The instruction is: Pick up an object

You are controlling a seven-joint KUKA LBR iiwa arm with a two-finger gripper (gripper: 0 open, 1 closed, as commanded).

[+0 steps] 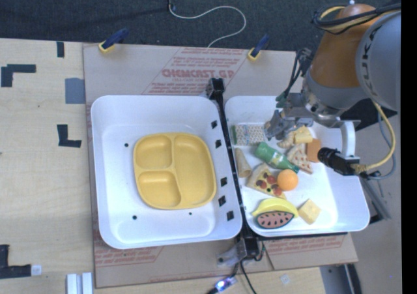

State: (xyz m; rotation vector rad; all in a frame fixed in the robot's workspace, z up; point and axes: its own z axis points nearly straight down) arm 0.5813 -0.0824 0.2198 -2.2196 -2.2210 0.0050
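The right bin [345, 211] holds several toy foods: a green bottle-like piece [272, 154], an orange ball [287, 179], a pizza slice [265, 182], a watermelon slice [274, 216], a yellow cheese cube [310, 210], a waffle piece [300, 156] and a grey speckled block [248, 134]. My gripper [280, 126] hangs low over the bin's upper middle, just above the green piece and beside a tan cracker [302, 135]. Its dark fingers point down among the items; I see nothing clearly held between them.
The left bin [111, 156] carries a yellow divided plate [174, 170]. A black clip divider [225, 156] runs between the bins. The cardboard sheet [176, 71] lies under both, with blue clamps at its back edge. The arm's grey and orange body [352, 51] looms over the right bin's far corner.
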